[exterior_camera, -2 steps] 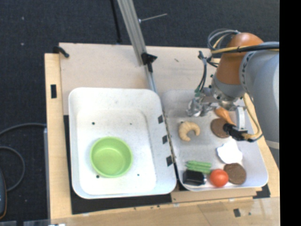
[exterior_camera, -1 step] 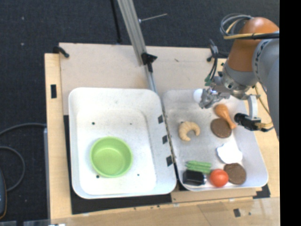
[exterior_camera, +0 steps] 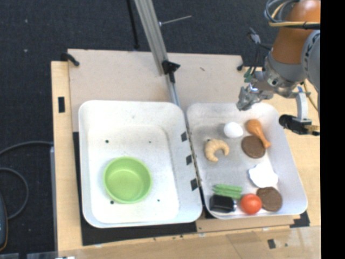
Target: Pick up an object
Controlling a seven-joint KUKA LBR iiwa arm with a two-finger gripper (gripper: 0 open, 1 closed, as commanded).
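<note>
One gripper [exterior_camera: 246,102] hung over the far rim of the right bin [exterior_camera: 207,117]; whether it was wide or narrow I could not tell. Nearest below it lay a white egg [exterior_camera: 233,129], with a drumstick [exterior_camera: 257,130] just to its right. The egg looked light, hard and slippery, best taken across its middle. The left bin [exterior_camera: 91,123] held a green bowl [exterior_camera: 127,180].

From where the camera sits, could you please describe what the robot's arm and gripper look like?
The arm is grey, with a rounded orange band near its top. Thin cables loop beside that band. The gripper is small, metallic grey, and narrows toward its tip.
</note>
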